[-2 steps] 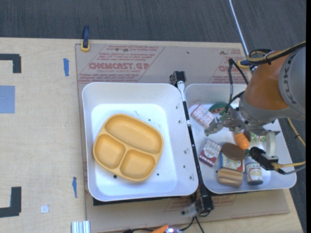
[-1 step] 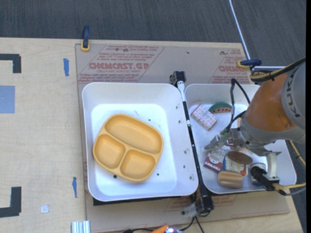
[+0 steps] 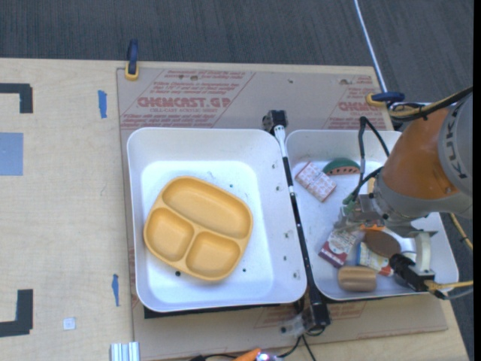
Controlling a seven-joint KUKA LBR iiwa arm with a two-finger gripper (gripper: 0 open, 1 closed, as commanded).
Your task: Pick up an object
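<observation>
Over the right bin point(image 3: 451, 269) hangs the gripper point(image 3: 359, 210), low among a crowd of small objects. Whether its jaws are apart or together I cannot tell, because the wrist covers them from above.

Just below the jaws lies a crumpled packet point(image 3: 340, 244), and beside that a brown disc point(image 3: 381, 242). Further toward the front wall rests a tan roll point(image 3: 356, 278). Behind the jaws lies a pink wafer point(image 3: 314, 180), and further back a watermelon slice point(image 3: 342, 166). No object is seen between the jaws, so I judge that nothing is picked up yet.

Risks, as I judge them: the objects near the jaws lie very close together, some touching, so a closing could catch two at once or push one aside. The packet looks thin and wrinkled and may slip out. A cable point(image 3: 365, 145) loops near the wrist and could snag on something.

The arm point(image 3: 421, 160) reaches in from the right, orange band above, with the wrist pointing nearly straight down. Well away in the left bin point(image 3: 139, 201) sits a yellow tray point(image 3: 197, 228).
</observation>
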